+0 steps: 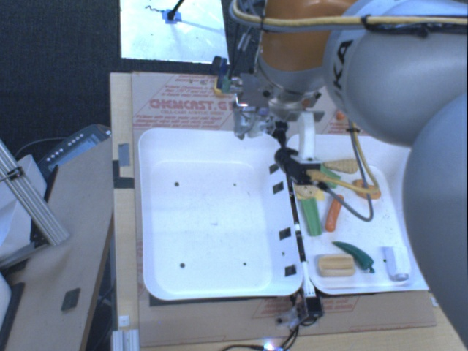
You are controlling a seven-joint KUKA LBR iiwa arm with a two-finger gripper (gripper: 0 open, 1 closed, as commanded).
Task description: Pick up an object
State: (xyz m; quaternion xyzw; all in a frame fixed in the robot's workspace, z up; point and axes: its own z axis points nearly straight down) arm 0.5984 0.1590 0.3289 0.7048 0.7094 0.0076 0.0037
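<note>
- Nearest the camera, in the right-hand bin point(378, 224) as the view shows it, a tan block point(336, 265) lies flat by the front rim. A dark green pepper point(357, 254) lies against its far corner, and a small pale grey piece point(397, 263) sits near it on the right.
- The tan block is my pick. I judge it light and stiff, probably a moulded toy, with flat parallel sides. I would take it across its short width, at the end away from the pepper.
- Farther in, a green stick point(311, 215) and an orange carrot-like piece point(333, 212) lie side by side, close but apart. Both look slim and smooth, so they are likely to roll or slip.
- Beyond them lie a curved yellow piece point(356, 189) and a corn-like cob point(342, 167).
- Farthest off, my gripper point(250, 129) hangs over the far rim of the left-hand bin point(212, 218), near the divide between the bins and well apart from the block. I cannot tell how far open it is, and I can make out nothing held in it.
</note>
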